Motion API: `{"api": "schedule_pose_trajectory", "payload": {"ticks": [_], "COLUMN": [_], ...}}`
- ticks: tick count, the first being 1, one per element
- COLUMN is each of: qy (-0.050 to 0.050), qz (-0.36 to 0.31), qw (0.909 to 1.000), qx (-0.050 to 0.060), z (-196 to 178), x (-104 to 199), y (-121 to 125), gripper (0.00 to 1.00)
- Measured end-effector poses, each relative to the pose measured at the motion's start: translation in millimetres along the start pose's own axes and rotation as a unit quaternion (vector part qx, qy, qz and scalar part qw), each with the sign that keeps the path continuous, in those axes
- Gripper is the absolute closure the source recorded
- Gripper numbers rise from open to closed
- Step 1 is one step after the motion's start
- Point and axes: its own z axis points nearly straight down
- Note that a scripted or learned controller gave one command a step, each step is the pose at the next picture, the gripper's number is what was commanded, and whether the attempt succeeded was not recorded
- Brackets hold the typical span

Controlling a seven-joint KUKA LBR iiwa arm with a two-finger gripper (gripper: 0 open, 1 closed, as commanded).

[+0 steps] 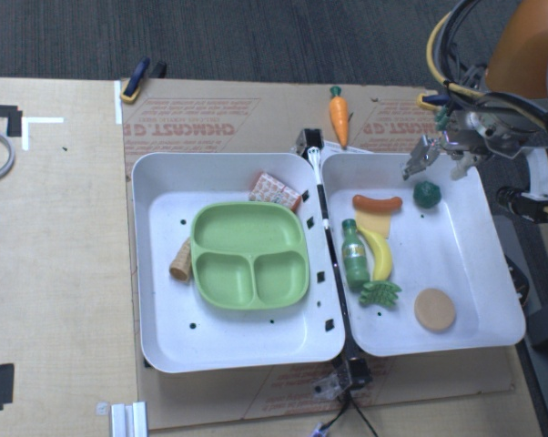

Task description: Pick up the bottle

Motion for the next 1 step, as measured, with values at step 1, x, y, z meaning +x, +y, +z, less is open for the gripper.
{"api": "schedule_pose_trajectory", "payload": {"ticks": [1], "qy": [-0.001], "qz": [-0.001], "qw": [1.0], "qx": [0.0], "z": [-9.5], "x": [-0.4], "y": [0.4], "gripper": [1.0]}}
